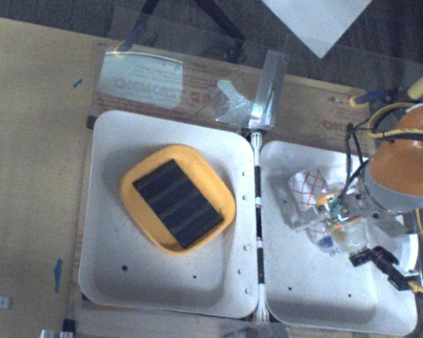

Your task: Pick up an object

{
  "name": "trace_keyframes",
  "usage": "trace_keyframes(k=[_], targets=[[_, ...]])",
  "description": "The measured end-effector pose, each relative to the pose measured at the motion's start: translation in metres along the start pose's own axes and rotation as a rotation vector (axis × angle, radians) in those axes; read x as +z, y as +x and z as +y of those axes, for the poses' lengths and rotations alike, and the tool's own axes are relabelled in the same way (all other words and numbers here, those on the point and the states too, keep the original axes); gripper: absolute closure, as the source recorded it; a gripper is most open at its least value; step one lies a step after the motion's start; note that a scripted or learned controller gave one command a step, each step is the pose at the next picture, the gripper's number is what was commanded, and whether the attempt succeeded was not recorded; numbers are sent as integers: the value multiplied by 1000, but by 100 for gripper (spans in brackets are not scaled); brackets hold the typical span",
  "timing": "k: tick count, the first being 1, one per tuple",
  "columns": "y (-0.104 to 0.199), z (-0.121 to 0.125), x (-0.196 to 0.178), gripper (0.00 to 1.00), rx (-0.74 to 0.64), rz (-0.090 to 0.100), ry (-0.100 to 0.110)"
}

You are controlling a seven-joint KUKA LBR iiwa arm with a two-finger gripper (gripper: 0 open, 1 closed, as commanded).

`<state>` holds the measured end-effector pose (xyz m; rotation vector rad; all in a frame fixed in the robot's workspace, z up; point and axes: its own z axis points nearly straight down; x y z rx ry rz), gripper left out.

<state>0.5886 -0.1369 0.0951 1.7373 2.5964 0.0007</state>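
A clear plastic packet with red criss-cross print lies crumpled in the upper middle of the right bin. My gripper is down in that bin at the packet's right edge, seemingly touching it, with the orange-banded wrist above it. Small coloured bits show where gripper and packet meet. In the left bin rests a rounded yellow-orange pad with a black ribbed top, lying flat near the middle.
A metal divider strip runs between the two bins. Behind them on the bench lie a taped clear sheet and crinkled plastic. Cables hang around the wrist at the right.
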Motion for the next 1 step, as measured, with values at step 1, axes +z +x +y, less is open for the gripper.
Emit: trace_keyframes(k=[1], targets=[[52, 109, -90, 100, -204, 13, 6]])
